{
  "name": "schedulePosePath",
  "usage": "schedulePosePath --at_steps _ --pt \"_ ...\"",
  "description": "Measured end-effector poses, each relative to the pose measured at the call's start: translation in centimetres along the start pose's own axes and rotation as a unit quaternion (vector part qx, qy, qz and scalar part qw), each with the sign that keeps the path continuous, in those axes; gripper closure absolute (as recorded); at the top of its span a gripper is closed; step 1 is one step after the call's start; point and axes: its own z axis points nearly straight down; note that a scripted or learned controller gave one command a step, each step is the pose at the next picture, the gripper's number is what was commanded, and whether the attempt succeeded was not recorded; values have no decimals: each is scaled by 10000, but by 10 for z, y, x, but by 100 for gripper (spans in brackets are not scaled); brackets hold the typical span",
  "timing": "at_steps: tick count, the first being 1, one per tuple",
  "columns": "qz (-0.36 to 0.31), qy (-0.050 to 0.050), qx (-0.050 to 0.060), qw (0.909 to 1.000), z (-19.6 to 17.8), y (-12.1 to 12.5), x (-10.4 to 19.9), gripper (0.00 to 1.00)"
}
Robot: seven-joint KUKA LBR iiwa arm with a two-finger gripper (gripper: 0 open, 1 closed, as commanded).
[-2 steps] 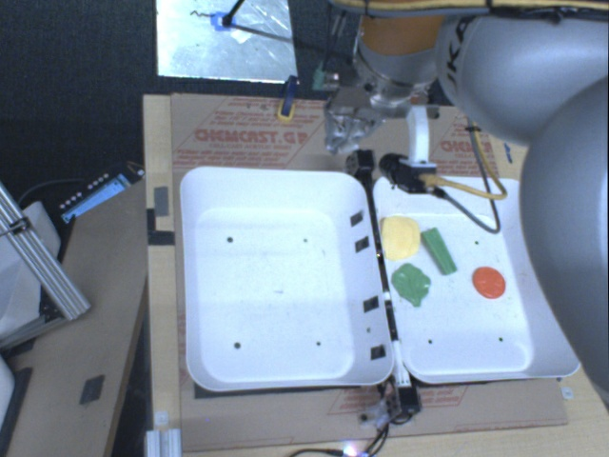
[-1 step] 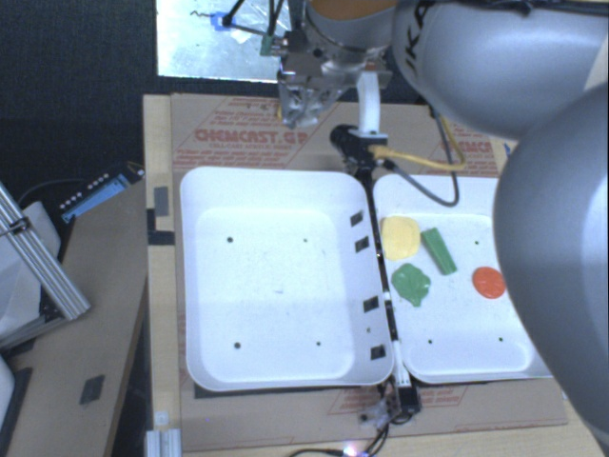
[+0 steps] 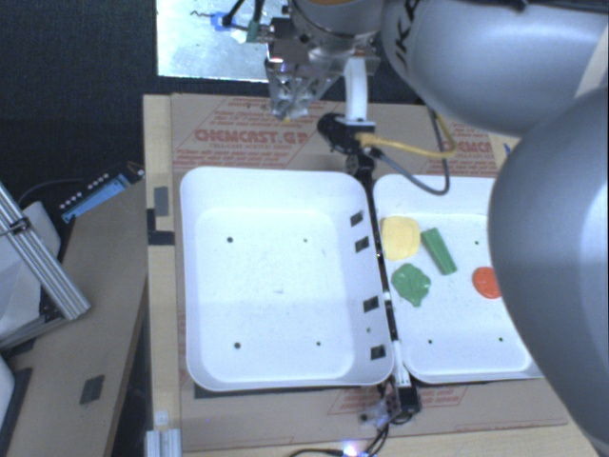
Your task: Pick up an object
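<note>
Two shallow white bins sit side by side on the counter (image 3: 124, 284), resting on a brown cardboard sheet (image 3: 238, 131) printed with red lettering; the left bin (image 3: 205, 255) shows only small dark dots on its floor, while the right bin (image 3: 457, 355) holds four small things grouped toward its upper half. A yellow rounded piece (image 3: 401, 237) lies near the divider between the bins; just beside it to the right lies a green bar (image 3: 438, 251), tilted; just below the yellow piece sits a crumpled green piece (image 3: 411, 283); an orange-red round piece (image 3: 486, 282) lies farther right, partly hidden by the arm (image 3: 533, 74). The grey arm fills the upper right and right side; its pincer (image 3: 288, 93) hangs above the cardboard beyond the far rim of the left bin, well apart from all four things; nothing shows between its tips, and whether they stand apart or together cannot be told at this blur. A yellow cable (image 3: 409, 147) runs from a black fitting (image 3: 343, 131) near the top of the divider.
</note>
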Motion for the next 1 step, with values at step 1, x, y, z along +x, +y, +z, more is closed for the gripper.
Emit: schedulePosePath --at_steps 1 --pt "0 2 -3 10000 -26 0 10 100"
